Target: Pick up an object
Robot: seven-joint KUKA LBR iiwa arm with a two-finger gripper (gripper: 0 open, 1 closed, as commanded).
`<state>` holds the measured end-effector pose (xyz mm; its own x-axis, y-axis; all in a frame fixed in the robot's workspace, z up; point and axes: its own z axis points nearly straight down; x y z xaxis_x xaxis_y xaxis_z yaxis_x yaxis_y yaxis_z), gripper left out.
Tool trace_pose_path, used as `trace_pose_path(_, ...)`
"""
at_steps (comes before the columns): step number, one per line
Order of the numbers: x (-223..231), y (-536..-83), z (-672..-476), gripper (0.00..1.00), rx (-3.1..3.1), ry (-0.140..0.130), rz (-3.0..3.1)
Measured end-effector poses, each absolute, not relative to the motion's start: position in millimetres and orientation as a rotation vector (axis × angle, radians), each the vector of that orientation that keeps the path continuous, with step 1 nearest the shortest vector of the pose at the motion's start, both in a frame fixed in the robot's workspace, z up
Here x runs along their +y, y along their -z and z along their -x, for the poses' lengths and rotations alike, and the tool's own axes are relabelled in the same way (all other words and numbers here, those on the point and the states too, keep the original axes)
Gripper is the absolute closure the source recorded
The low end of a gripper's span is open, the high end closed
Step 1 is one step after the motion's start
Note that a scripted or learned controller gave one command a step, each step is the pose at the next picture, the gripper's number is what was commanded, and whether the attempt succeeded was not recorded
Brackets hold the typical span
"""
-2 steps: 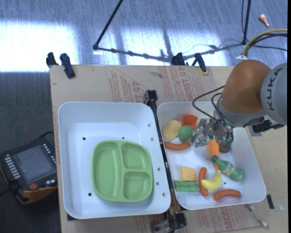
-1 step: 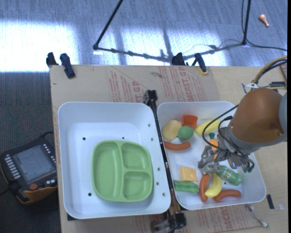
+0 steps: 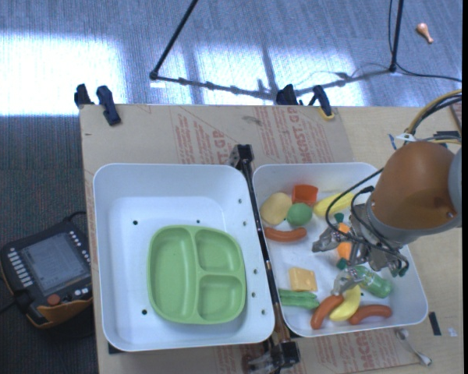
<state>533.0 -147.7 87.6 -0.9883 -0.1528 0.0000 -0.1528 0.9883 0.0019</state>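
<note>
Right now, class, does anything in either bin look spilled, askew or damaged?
Nothing stands out. The green divided plate lies flat in the left bin. The toy foods, among them a cheese slice and a red sausage, sit loosely jumbled inside the right bin, where the gripper hangs low.

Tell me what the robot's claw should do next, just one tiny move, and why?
Probably it should go straight down a little. The gripper hangs low in the right bin, just above a pile of toy food: a green bottle-like toy, a yellow banana and a small orange piece. I can't see any toy between its fingers, so nothing looks grabbed yet.
</note>
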Motion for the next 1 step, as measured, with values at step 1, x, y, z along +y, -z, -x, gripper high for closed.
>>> trace_pose_path(1, -128.7, -87.9, -548.4, 0.0, -3.019, 0.003, -0.875)
